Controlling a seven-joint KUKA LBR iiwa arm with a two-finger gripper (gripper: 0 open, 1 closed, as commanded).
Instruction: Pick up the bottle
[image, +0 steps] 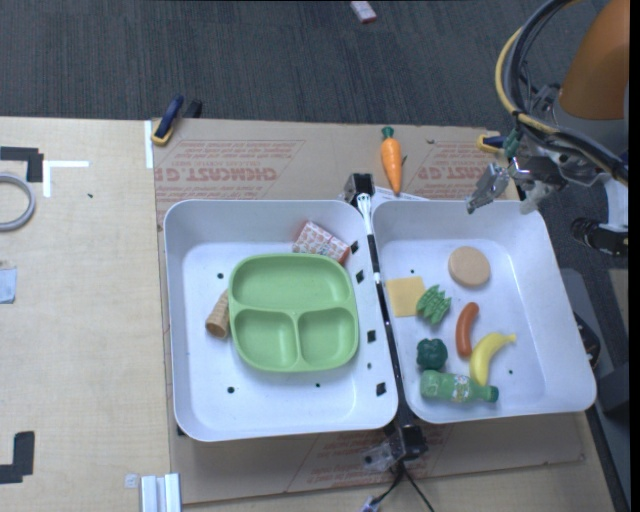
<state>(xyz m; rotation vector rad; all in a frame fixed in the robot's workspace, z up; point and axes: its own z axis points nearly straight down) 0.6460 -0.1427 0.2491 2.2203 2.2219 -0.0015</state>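
Bottle (458, 388), green and lying on its side, sits near the front edge of the right bin (560, 300), just below a broccoli floret (431, 353) and beside the lower end of a banana (489, 355). The same bin holds a red sausage (465, 328), a leafy green vegetable piece (434, 304), a yellow cheese slice (405, 296) and a round tan cracker (469, 267).

The left bin (190, 300) carries a green divided plate (294, 311) at its middle, a small patterned packet (320, 240) touching the plate's far rim, and a brown cone-shaped piece (217, 315) at its left side.

The hand (495, 185) hovers above the far right corner of the right bin, well apart from the bottle, its fingers spread and holding nothing.

On the cardboard-covered surface (230, 160) a toy carrot (391, 158) lies beyond the bins. Dark carpet (250, 50) runs behind it.
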